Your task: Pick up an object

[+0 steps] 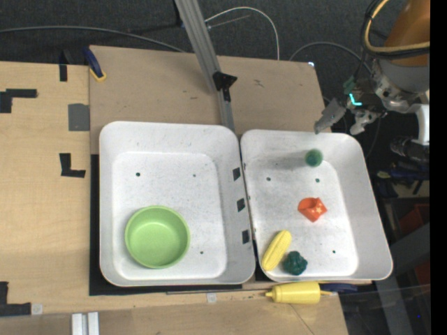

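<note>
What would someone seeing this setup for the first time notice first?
Probably the green bowl, sitting alone near the front of the left bin. Next come the small bright things scattered in the right bin: an orange-red piece near the middle, and a yellow piece beside a dark green one at the front. The gripper sits above that bin's far right corner.

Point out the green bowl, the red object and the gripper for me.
green bowl [157,236]: camera view, on its inner bottom.
red object [312,209]: camera view, on its top face.
gripper [343,119]: camera view, midway between its fingertips.
</note>
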### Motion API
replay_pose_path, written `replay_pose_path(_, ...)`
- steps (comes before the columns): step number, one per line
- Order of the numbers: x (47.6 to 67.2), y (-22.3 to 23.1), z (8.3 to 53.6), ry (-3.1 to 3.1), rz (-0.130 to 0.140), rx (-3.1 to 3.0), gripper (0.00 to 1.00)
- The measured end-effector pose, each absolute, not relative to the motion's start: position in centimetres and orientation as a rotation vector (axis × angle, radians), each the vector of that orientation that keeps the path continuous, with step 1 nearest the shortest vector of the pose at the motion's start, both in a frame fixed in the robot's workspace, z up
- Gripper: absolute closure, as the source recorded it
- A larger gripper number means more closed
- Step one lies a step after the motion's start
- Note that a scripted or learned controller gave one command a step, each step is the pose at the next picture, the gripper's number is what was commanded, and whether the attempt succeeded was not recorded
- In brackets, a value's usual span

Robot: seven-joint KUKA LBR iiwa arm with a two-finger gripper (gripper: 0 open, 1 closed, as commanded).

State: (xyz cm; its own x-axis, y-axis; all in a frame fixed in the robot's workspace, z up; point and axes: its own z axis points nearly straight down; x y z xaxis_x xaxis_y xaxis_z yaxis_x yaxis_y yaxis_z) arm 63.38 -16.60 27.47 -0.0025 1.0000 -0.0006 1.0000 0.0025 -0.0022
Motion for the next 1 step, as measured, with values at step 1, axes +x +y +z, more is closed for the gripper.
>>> replay_pose_path(1,63.4,-16.61,27.53,-2.224,0.003,-2.218,0.0)
